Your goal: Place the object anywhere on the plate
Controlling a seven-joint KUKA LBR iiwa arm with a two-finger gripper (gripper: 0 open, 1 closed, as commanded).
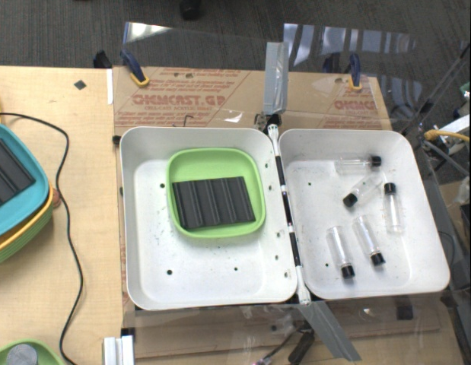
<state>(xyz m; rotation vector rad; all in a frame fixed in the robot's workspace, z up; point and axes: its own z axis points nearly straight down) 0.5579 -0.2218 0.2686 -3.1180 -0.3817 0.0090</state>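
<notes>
We are viewing two white bins sitting side by side on a cardboard sheet [182,93]. The left bin [144,272] is holding a green plate [176,175], which is sitting toward 12 o'clock of the bin's centre. A dark ribbed insert [216,202] is lying flat on the plate.

The right bin [406,276] is holding the task objects: five clear vials with black caps, all lying on their sides.
- One vial [355,163] is lying at 12 o'clock of the bin.
- A second vial [363,189] is resting near the centre, its cap pointing toward 7 o'clock.
- A third vial [392,210] is lying at 3 o'clock, just beside the second.
- A fourth vial [338,245] and a fifth vial [366,236] are lying at 6 o'clock, near each other, caps toward the near wall.

No vial is touching the plate.

We cannot tell the gripper's state.

At 9 o'clock of the view, stacked teal and yellow dishes [26,204] are sitting on the wooden bench [68,112], with a black cable [71,226] running beside them.
</notes>
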